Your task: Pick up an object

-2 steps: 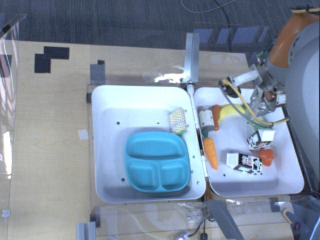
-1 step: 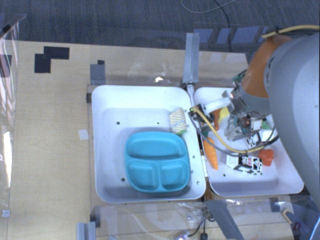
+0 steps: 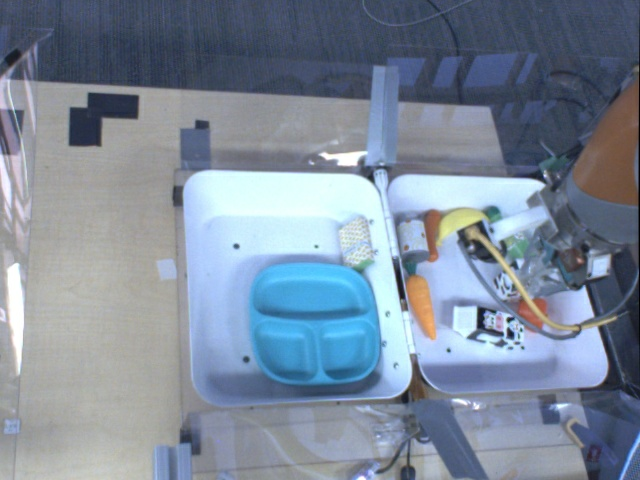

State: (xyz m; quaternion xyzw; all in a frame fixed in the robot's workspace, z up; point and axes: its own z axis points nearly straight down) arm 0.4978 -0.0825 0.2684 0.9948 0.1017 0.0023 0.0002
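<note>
One blue divided tray (image 3: 315, 322) lay in the left bin (image 3: 215, 268). The right bin (image 3: 575, 363) held two carrots (image 3: 422, 306) and one banana (image 3: 462, 221). The gripper (image 3: 530, 263) hung above; its grip could not be told.

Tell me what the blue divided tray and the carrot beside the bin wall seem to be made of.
Blue divided tray: apparently molded plastic, smooth and semi-matte, judging by its uniform color and rounded compartment ridges. Carrot: probably a plastic toy, given its even orange and smooth surface, though this view can't rule out a real one.

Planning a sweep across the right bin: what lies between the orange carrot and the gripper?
In the camera view, a black-and-white cow toy lies between the carrot and the gripper.
</note>
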